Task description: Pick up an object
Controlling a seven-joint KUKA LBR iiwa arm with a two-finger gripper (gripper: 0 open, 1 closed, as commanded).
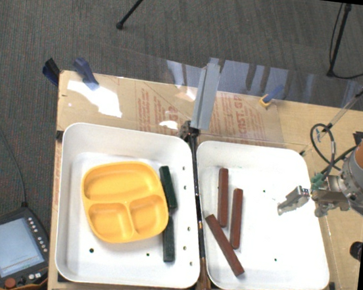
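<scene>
Three brown sticks lie in the right bin [279, 162]: one upright [222, 196], a second upright beside it [235, 218], and a third slanting below them [224, 244]. In the left bin [66, 212] a yellow divided plate [124, 201] rests beside two dark green sticks, an upper one [168, 186] and a lower one [169, 237]. My gripper [291, 202] hangs over the right side of the right bin, well right of the brown sticks, with nothing seen between its fingers.
A teach pendant [5, 247] sits on the floor at the lower left. Cables [325, 137] loop by the arm at the bench's right. A grey upright post [205, 101] stands behind the gap between the bins. Tripod legs [137, 2] stand on the carpet beyond.
</scene>
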